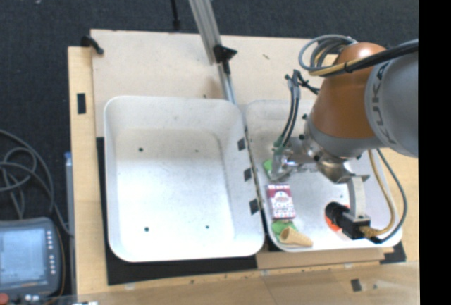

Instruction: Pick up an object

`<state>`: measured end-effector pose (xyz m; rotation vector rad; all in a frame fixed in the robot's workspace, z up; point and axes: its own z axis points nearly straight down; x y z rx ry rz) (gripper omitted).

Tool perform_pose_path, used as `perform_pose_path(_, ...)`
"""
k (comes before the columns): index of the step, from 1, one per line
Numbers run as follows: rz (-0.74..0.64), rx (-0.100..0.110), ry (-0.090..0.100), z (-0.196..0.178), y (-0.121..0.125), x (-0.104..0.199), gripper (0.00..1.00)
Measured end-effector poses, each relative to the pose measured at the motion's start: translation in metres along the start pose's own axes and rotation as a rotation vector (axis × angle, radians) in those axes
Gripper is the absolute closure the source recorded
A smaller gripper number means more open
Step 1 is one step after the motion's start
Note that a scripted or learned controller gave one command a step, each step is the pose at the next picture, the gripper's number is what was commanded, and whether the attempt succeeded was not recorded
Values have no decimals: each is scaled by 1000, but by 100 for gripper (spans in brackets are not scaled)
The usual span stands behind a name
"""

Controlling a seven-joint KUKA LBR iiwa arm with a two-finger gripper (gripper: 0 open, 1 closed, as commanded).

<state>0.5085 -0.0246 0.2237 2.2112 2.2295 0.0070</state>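
Note:
My gripper hangs low over the left side of the right bin, under the arm's orange wrist. A small green object lies right against its left side, partly hidden; whether it is held I cannot tell. Just below the gripper lies a red and purple box, flat on the bin floor. At the bin's front edge rests a yellow cone with a green top. A red-orange object sits at the front right of this bin.
The left bin stands beside the right one, sharing a raised rim with black clips. A slanted aluminium pole rises from behind the bins. A screen unit and cables lie off the bench to the left.

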Motion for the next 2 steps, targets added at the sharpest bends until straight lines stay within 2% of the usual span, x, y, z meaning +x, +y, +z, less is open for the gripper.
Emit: perform_pose_path(2, 1, 2, 0, -2, -3, 104, 100)
